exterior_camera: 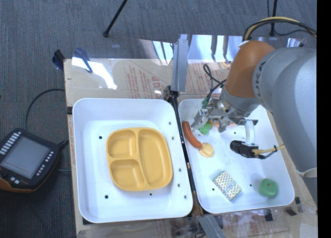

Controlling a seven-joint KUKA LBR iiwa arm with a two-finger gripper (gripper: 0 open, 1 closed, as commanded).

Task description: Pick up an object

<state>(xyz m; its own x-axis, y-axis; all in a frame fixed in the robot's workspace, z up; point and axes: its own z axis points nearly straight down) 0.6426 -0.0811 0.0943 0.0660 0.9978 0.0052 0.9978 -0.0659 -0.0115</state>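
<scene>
Camera view: I am looking down at a slant on two white bins sitting side by side on the counter [119, 79].
Claw [209, 121]: I am hanging it low over the far-left part of the right bin [251, 172], reaching in from the right. My own wrist is covering it, so I cannot tell whether it is wide or narrow.
Small green piece [206, 127]: it is lying right at the claw's tip, partly hidden. I am judging it to be my target, though I cannot tell if I am touching it.
Toy sausage [191, 134]: it is lying along the bin's left wall, just beside the green piece, likely crowding any grasp there.
Pale yellow piece [206, 150]: it is sitting at the sausage's near end.
Patterned packet [227, 185] and round green toy [268, 187]: they are lying apart in the open near the front, looking like easier picks.
Yellow divided plate [138, 158]: it is sitting in the left bin [90, 154], well apart from my work.
Progress: I am judging nothing lifted yet.
</scene>
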